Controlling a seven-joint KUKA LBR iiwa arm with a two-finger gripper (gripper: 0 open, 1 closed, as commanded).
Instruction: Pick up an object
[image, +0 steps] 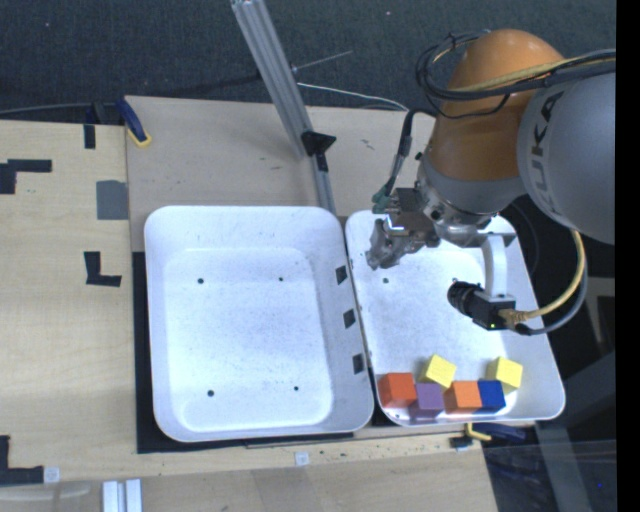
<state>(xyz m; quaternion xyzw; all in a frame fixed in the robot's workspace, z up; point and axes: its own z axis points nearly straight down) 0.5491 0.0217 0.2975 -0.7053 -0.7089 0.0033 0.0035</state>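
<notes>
Where right bin narrows, clustered blocks.

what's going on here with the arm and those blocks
A grey and orange robot arm reaches in over the right bin, its hand hanging near the bin's far left corner. Nothing shows in the hand. The things to pick lie clustered at the bin's near edge: two orange blocks, a purple block, a blue block and two yellow blocks. The left bin sits beside it.
</notes>
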